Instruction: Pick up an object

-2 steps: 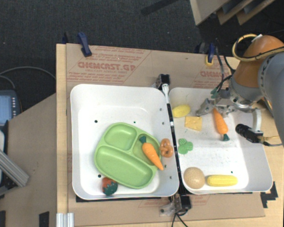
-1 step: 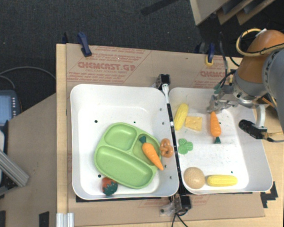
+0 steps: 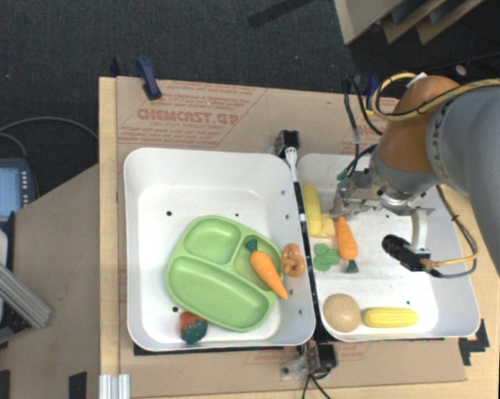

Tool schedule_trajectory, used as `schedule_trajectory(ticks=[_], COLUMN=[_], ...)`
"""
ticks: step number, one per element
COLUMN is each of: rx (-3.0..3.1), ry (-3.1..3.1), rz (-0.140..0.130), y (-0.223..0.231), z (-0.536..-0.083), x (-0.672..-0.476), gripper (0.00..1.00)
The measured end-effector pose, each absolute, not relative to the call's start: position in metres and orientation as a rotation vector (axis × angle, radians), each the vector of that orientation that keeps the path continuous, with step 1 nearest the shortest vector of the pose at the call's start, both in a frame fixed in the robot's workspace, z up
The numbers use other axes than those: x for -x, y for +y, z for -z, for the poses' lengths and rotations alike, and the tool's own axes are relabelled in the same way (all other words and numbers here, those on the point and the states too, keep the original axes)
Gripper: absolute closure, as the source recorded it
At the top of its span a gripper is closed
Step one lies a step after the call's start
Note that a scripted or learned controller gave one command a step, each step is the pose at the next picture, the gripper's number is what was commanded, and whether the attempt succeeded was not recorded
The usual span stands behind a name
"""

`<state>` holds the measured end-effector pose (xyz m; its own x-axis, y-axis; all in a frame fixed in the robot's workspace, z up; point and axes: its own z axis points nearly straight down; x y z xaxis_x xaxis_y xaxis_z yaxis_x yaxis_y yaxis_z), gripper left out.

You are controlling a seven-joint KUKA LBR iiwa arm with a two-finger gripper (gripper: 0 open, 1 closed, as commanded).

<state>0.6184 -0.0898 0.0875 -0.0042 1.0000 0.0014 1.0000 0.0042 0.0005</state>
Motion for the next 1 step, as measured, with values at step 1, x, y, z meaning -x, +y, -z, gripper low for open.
schedule_trajectory(ticks=[1], rx=[2.221], ry=[-2.235], rz=[0.016], y=[-0.0436], z=[-0.2064], x=[-0.6252], gripper=[1.0])
